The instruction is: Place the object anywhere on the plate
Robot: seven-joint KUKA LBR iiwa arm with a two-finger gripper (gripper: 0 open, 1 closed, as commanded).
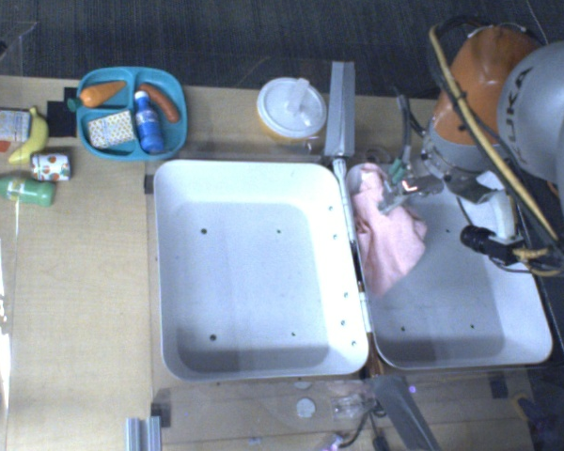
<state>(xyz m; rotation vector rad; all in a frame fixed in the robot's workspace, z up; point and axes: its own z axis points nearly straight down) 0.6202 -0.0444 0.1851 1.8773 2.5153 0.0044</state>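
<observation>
A pink cloth point(391, 241) lies crumpled along the left side of the right bin point(470, 327), its top edge bunched up near the bin's far left corner. My gripper point(393, 190) is down at that bunched top part and touches the cloth. The wrist hides the grip itself. The blue divided plate point(174, 97) rests on the bench at the far left, outside the bins, with toy food in its compartments.
The left bin point(249, 271) sits between the cloth and the plate. A white-lidded yellow cup point(291, 109) stands behind it. A banana, a small can and a green bottle point(19, 190) lie at the left edge. Black cables point(498, 242) hang over the right bin.
</observation>
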